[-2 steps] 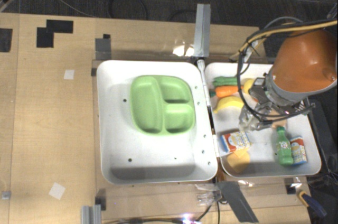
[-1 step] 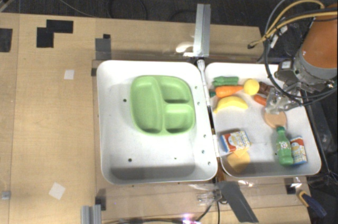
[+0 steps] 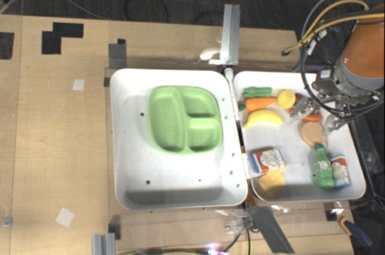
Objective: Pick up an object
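The right white bin point(image 3: 356, 154) holds toy food. A green pickle point(image 3: 257, 92), an orange carrot point(image 3: 260, 104), a yellow banana point(image 3: 264, 118) and a lemon point(image 3: 286, 98) lie at its far left. A small carton point(image 3: 267, 160) and a yellow-orange piece point(image 3: 272, 181) sit near the front, with a green bottle point(image 3: 323, 166) and a can point(image 3: 340, 171) at the front right. My gripper point(image 3: 315, 116) is low over the bin's far right, open, its fingers point(image 3: 300, 110) spread either side of a tan round piece point(image 3: 311, 134) with a red bit above it. Nothing is lifted.
The left white bin point(image 3: 129, 145) carries a green divided plate point(image 3: 183, 118). A metal post point(image 3: 230, 37) stands behind the divider between the bins. Cables point(image 3: 319, 25) loop above the arm's orange band point(image 3: 367, 52) at the right.
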Robot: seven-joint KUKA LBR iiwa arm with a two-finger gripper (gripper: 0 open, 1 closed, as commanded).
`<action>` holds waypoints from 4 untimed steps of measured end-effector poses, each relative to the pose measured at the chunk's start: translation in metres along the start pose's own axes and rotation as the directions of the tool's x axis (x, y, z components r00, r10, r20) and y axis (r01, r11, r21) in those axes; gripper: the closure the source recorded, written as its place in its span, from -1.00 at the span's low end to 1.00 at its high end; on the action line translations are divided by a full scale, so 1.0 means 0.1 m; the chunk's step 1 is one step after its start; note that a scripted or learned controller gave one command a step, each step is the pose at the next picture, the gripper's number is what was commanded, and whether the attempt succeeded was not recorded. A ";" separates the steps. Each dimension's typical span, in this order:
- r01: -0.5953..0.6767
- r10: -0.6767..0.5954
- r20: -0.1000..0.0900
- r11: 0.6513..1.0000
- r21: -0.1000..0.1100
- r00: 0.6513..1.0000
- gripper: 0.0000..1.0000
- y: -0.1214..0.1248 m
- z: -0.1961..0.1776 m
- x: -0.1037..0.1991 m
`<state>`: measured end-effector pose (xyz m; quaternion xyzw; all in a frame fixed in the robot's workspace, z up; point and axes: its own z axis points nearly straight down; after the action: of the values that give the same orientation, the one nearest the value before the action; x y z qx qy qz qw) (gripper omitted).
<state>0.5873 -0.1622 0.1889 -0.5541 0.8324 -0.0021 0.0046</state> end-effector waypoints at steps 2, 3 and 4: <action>0.324 -0.324 0.003 0.946 0.003 0.946 -1.00 -0.04 1.00 -0.42; 0.138 -0.138 0.001 0.990 0.006 0.990 -1.00 0.28 0.98 0.00; 0.085 -0.085 0.001 0.996 0.006 0.996 -1.00 1.09 0.97 -0.23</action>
<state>0.4964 -0.0982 0.0915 -0.5889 0.8082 -0.0047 0.0066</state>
